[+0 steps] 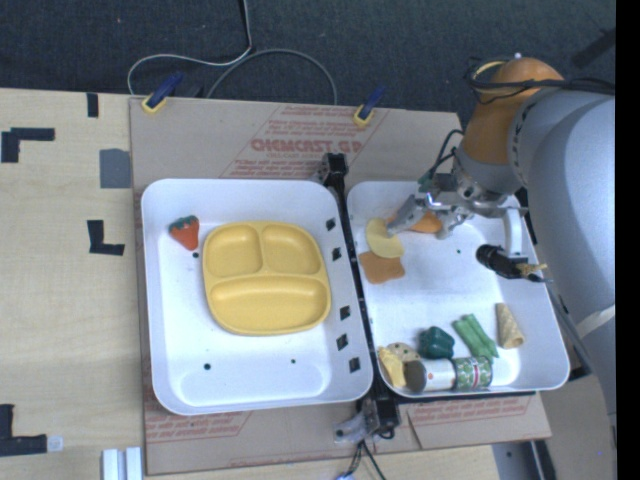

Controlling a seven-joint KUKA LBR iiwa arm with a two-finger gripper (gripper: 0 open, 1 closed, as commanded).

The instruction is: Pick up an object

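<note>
My gripper [412,216] hangs low over the far left part of the right bin [535,353]. A small orange piece [429,224] lies right beside it, partly covered by it. Just in front of the gripper a pale yellow slice [381,240] rests on a brown-orange flat piece [381,267]. Whether the gripper touches any of these is not clear.
Along the right bin's near edge lie a dark green lump [436,342], a light green pod [476,335], a tan cone [509,324], a labelled can [456,374] on its side and a spotted yellow piece [396,361]. The left bin [170,368] holds a yellow divided plate [267,275] and a strawberry [184,231].
</note>
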